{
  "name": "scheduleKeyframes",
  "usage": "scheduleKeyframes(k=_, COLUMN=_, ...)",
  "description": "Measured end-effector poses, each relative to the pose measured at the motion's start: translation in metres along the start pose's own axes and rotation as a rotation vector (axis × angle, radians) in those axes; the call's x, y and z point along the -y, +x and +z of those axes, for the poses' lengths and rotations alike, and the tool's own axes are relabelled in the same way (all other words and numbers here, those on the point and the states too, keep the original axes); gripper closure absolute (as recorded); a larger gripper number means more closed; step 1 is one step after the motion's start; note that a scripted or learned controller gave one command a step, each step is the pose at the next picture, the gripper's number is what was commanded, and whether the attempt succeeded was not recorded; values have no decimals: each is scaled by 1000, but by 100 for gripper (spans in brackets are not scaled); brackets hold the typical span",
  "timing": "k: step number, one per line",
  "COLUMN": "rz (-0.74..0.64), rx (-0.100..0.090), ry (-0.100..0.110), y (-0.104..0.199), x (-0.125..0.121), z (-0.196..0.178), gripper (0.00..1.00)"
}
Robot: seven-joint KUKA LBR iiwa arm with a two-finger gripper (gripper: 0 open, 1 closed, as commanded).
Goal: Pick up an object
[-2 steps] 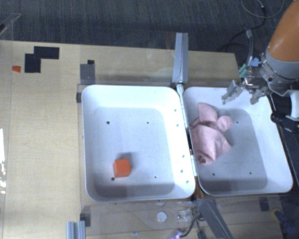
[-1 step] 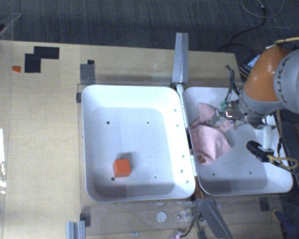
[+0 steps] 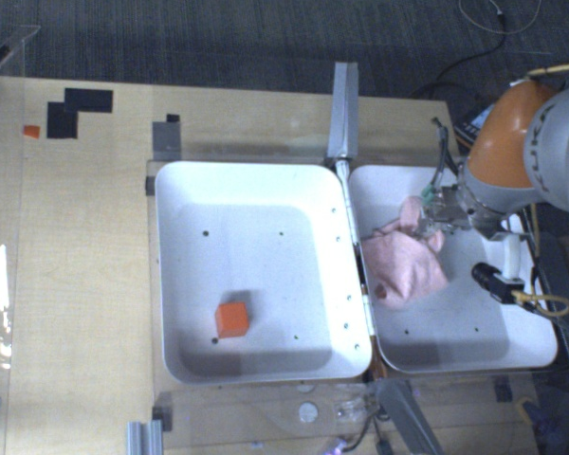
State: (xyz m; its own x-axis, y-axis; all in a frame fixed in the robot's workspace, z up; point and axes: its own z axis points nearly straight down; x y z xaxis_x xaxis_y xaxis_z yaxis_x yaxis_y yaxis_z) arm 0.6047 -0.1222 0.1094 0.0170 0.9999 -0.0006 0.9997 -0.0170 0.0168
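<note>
Pink cloth under the gripper: grasp step in hand

Pink crumpled soft cloth [image 3: 405,264] is lying in the right-hand shallow white plastic bin [image 3: 522,344], bunched against the central divider rail [image 3: 357,254]. The grey two-finger gripper [image 3: 440,206] is working at the cloth's upper edge, away from the rail; how wide it stands, and whether it grips fabric, I cannot tell. Judging by this, the arm is attempting the grasp. Next it is needing a firm pinch and a straight lift. A small orange block [image 3: 232,319] is sitting across the rail in the left bin [image 3: 185,254].

Wood bench [image 3: 76,282] w/ two white bins [image 3: 175,282] side-by-side.
</note>
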Motion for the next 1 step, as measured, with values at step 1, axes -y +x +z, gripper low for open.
scheduleKeyframes(k=1, rz=-213, rx=-1, ry=6, y=47, x=-21, z=-77, gripper=100)
